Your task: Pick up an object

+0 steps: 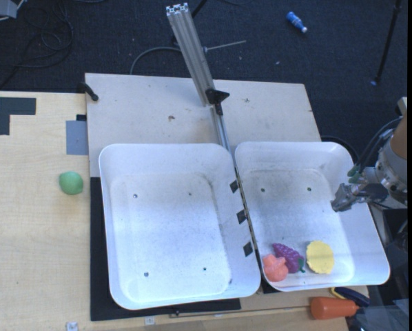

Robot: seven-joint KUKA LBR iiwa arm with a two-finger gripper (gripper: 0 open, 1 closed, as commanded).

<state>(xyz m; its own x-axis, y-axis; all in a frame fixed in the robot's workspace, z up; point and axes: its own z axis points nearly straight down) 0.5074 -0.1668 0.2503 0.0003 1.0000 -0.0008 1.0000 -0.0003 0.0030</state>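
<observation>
Jaws of the two-finger gripper (pixel 344 200), their spread indiscernible, hover at the right white bin's (pixel 289 158) right edge; orange (pixel 275 267), purple (pixel 289 255) and yellow (pixel 320 257) toy objects lie ungrasped near its front wall.

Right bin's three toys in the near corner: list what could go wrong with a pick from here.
1. The orange toy, purple toy and yellow toy lie bunched together, so a descent may nudge neighbours or catch two.
2. They sit close to the right bin's near wall, which might block one side of a grasp.
3. The gripper hangs at the bin's right rim, apart from the cluster; it could clip that rim while crossing.
</observation>
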